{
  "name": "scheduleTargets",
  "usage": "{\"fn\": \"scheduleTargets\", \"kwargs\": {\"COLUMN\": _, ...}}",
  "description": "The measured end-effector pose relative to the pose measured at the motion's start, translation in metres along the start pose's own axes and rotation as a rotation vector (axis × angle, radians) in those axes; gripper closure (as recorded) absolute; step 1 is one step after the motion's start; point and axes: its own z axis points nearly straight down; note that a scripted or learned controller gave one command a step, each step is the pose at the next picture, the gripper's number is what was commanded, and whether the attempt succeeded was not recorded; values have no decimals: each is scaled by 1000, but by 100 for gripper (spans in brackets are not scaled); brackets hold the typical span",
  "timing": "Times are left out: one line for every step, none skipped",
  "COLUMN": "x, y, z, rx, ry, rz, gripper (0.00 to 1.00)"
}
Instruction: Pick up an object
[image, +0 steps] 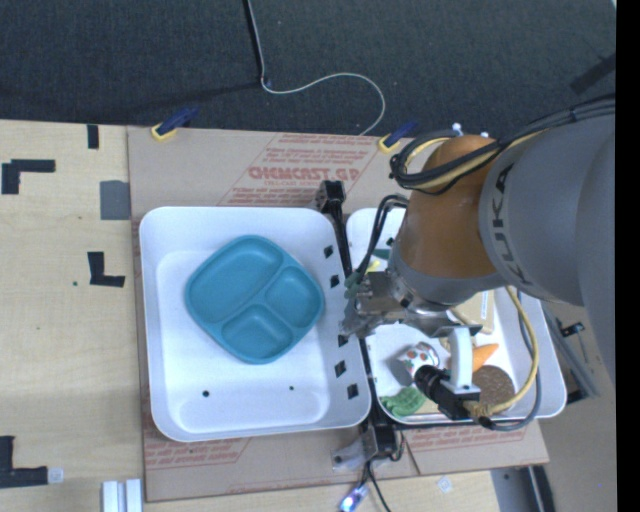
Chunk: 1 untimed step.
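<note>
The arm (470, 230) is low over the right bin (535, 400), nothing visibly picked yet; finger state I cannot tell.

Bench (60, 330): pale wood top with black marks at my far side.
Cardboard sheet (290, 170): flat on the bench, red print, lying under both bins.
Left bin (165, 330): white, shallow, on the cardboard.
Right bin (545, 385): white, beside the left one, partly hidden beneath my arm.
Clips (172, 122): blue-yellow, at the cardboard's far edge.
</note>
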Motion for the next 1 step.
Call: {"fn": "scheduleTargets", "kwargs": {"x": 20, "y": 2, "z": -208, "rx": -16, "ry": 1, "rz": 3, "gripper": 100}}
